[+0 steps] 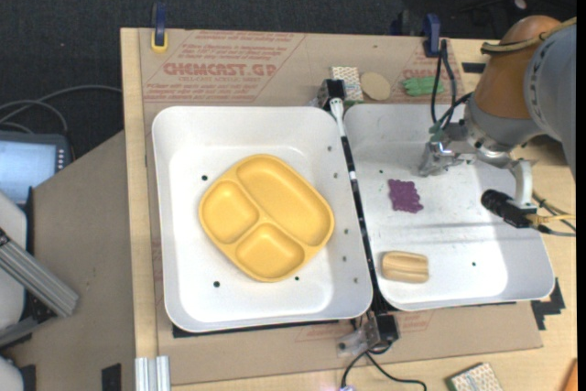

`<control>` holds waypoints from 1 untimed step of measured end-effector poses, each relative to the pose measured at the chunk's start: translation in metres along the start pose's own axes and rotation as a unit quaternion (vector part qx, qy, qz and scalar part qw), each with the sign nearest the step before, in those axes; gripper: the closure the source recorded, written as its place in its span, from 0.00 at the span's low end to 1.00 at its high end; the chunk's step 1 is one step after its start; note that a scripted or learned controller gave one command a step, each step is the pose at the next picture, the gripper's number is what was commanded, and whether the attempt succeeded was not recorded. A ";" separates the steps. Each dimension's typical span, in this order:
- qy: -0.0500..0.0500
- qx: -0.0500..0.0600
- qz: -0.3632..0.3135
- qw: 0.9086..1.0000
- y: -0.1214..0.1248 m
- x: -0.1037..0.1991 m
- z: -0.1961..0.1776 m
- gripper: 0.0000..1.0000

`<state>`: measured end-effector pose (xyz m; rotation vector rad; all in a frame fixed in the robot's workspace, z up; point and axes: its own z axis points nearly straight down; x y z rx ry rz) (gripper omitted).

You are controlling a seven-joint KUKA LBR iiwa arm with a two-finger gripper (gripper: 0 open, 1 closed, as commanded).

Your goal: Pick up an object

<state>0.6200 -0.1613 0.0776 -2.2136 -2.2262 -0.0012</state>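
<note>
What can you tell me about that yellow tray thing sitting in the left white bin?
The yellow divided plate looks like smooth moulded plastic, a rounded shape with three compartments: one large along its upper right, two smaller at the left and bottom. All three look bare. It lies flat, turned at a slant, near the middle of the left shallow white bin, resting on the bin's floor. Nothing else touches it.

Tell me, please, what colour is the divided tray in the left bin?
Yellow: the divided tray shows plainly in the camera view.
</note>
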 end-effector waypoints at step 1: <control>0.002 0.003 0.000 1.000 -0.057 0.073 -0.006 1.00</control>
